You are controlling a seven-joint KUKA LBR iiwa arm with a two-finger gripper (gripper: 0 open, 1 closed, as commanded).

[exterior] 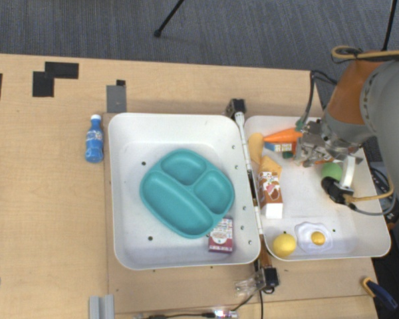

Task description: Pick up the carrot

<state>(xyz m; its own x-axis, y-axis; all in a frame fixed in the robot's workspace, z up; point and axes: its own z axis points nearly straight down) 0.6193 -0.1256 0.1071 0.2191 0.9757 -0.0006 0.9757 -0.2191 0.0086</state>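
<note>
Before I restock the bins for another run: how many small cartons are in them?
2: one carton at the left bin's near edge beside the teal plate; another in the right bin. The arm may hide more.

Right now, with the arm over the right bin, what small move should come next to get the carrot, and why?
Probably a short shift toward the bin's upper left corner, then a descent. The carrot lies near the right bin's top edge, just left of the gripper, with a small box close below it. The gripper looks beside the carrot rather than over it, so centring first seems wise.

Wooden bench (46, 198) with two white bins (120, 178), blue bottle (94, 139)
</note>
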